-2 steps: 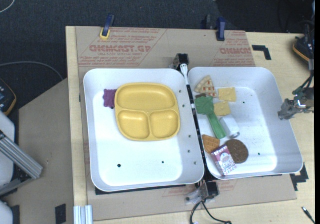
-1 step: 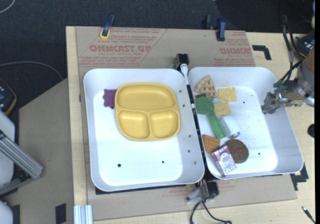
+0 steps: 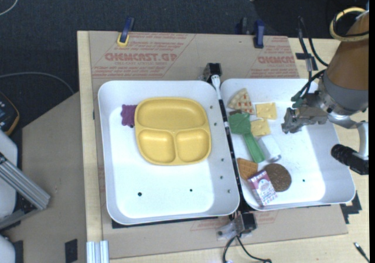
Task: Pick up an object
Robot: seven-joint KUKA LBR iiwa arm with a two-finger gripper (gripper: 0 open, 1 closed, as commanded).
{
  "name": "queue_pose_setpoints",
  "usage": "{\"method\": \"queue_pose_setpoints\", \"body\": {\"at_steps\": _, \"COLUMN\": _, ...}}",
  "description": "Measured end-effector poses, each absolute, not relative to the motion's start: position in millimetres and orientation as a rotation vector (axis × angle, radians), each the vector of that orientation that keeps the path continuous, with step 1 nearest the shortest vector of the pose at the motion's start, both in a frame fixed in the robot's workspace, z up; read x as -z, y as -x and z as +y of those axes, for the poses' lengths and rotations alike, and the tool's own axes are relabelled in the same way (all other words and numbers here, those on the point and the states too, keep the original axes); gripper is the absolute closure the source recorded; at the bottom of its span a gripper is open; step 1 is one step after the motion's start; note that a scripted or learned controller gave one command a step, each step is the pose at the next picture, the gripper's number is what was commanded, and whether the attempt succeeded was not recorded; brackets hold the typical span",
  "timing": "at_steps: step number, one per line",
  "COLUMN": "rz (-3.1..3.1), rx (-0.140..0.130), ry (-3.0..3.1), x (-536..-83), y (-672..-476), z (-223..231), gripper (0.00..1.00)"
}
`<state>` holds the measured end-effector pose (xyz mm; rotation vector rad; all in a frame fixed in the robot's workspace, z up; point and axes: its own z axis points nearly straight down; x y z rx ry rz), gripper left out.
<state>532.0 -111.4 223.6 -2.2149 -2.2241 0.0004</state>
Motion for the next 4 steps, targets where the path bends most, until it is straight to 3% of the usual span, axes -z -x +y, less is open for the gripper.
{"method": "queue_pose_setpoints", "body": {"at_steps": 2, "rz": -2.228, "rx": 0.004, "ry": 2.219, "x": -228.9, "y": -557.6, "z": -9.4, "gripper": 1.0}}
{"method": "queue_pose_setpoints", "body": {"at_steps": 3, "rz": -2.222, "rx": -0.003, "ry": 2.216, "x": -214.0, "y": -557.3, "z": 27.6, "gripper": 1.0}}
{"method": "queue_pose_setpoints", "body": {"at_steps": 4, "rz": -2.22, "rx": -0.002, "ry": 2.218, "x": -218.2, "y": -551.5, "z": 28.2, "gripper": 1.0}}
